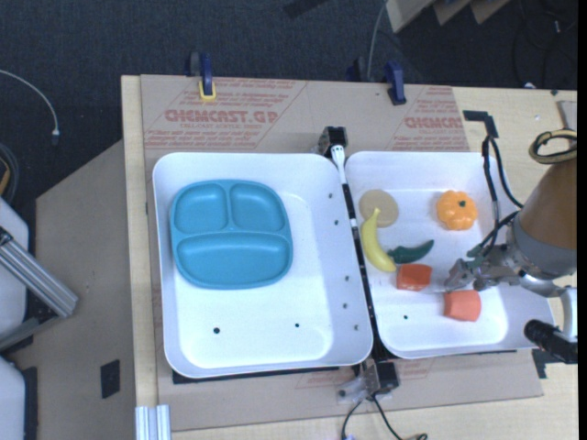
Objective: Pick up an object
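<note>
Your gripper (463, 276) sits low in the right bin (404, 333), reaching in from the right. Can't tell how it's set or whether it has anything; metal tips blur into the white floor. Nothing visibly caught in it, so treat it as empty.

Closest target: the red-orange block (463, 305), just below the gripper, near-touching. Next out, a smaller red block (414, 277) to the left w/ a dark green pepper (413, 251) right above it, the two near-touching. Banana (374, 242) lies further left by the bin's left wall, top end overlapping a tan round disc (381, 207). Orange pumpkin-like piece (456, 209) sits apart toward the back.

Left bin (257, 337) carries a blue divided plate (232, 234); ignore it.

To do this well: go for the red-orange block, it's isolated w/ free floor around it. Centre over it before dropping, square up to its flat sides, close, then lift straight & check it actually rides up. Avoid the pepper/small-block cluster, likely to nudge both.
</note>
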`<state>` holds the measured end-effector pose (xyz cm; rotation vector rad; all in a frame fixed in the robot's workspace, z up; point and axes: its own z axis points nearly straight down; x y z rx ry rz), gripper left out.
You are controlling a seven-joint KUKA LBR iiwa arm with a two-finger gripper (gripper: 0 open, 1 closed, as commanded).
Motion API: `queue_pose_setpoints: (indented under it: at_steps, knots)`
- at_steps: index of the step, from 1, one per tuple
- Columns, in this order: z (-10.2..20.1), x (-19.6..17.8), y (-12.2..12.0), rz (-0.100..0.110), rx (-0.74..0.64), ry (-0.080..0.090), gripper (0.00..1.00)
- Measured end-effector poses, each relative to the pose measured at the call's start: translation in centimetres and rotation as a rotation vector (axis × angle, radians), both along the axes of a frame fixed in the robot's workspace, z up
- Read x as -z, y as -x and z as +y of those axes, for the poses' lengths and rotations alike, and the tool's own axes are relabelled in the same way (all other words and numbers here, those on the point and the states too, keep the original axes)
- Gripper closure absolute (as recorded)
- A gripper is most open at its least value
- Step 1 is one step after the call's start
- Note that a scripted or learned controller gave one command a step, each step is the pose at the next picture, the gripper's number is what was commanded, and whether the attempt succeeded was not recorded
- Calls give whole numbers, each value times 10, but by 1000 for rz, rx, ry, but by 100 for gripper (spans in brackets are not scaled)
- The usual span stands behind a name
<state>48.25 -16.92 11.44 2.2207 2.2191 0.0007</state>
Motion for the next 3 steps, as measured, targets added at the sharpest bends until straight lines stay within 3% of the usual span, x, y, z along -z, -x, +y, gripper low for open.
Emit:
queue_pose_setpoints:
  at_steps: [2,3]
  knots:
    - [2,-97,-5,-6,-2,2,100]
    - [47,-110,-32,-3,-6,0,100]
